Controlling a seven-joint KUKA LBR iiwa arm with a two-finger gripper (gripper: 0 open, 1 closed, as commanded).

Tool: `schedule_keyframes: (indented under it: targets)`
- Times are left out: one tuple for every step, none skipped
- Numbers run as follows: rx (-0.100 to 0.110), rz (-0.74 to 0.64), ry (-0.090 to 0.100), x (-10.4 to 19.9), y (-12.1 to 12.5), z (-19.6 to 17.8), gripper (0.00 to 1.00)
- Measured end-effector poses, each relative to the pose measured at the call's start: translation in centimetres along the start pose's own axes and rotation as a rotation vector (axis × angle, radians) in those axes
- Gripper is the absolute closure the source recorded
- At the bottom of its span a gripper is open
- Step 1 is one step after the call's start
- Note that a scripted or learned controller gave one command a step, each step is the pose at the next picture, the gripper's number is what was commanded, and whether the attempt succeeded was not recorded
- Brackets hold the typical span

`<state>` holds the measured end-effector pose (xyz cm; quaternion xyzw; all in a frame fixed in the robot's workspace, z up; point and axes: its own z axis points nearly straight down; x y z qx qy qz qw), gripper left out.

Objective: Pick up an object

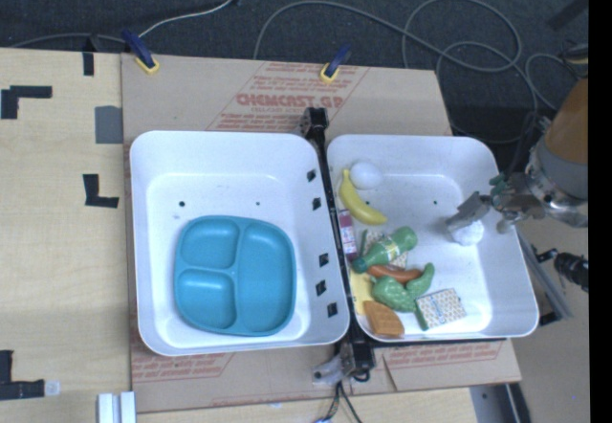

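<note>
Bench [57, 220] comes first, a pale wooden top with a cardboard sheet [287, 100] under two white bins. At nine o'clock sits the left bin [158, 158], holding a blue divided plate [234, 275]. At three o'clock sits the right bin [430, 155], where the pickable things are heaped along its left wall: a yellow banana [360, 206], a white ball [365, 174] above it, green and orange toy vegetables [397, 270], a speckled card [442, 306] and an orange wedge [384, 319] toward six o'clock.

Reaching in from three o'clock, the grey arm [564, 172] carries its gripper [470, 213] low over the right side of that bin. Just below the fingers lies a small white lump [468, 233], the nearest candidate for a pick. Whether the fingers are spread or closed cannot be told at this size, and nothing is visibly between them.

Likely trouble: the lump is white on white and sits near the bin's right wall, so a descent slightly off could close on nothing, nudge it away, or scrape the floor of the bin.
</note>
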<state>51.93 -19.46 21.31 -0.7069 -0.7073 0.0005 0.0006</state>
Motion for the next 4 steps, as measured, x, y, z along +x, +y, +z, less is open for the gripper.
schedule_keyframes:
  targets:
    - [0.001,-0.001,0.001,5.3,2.0,4.5,0.00]
    - [-0.002,0.001,-0.003,9.9,5.0,12.4,0.00]
    - [-0.005,-0.002,-0.002,9.3,15.0,12.7,0.00]
    - [-0.007,-0.003,-0.005,9.2,15.1,11.5,1.00]
